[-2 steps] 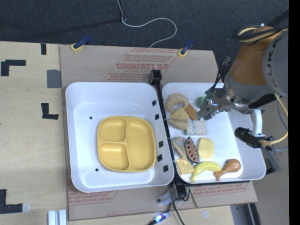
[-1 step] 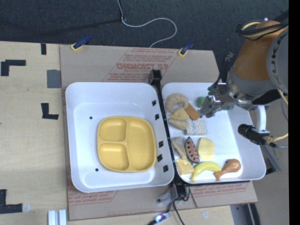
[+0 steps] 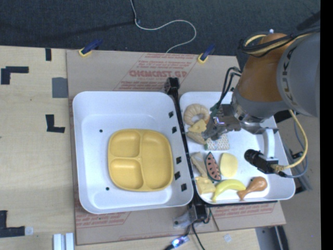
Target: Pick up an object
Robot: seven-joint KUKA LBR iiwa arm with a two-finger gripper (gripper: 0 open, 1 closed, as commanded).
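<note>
1. Under both bins, a cardboard sheet (image 3: 156, 72) bears red print, too blurred to read.
2. Left bin (image 3: 88, 108): a yellow divided plate (image 3: 140, 159) at its centre.
3. Right bin (image 3: 278, 191): toy foods, with banana (image 3: 227, 187) and drumstick (image 3: 253, 186) by the front edge, a watermelon slice (image 3: 211, 166), and a croissant (image 3: 196, 111) near the back-left corner.
4. Hand (image 3: 216, 129) hangs beside the croissant; cannot tell its spread.
</note>
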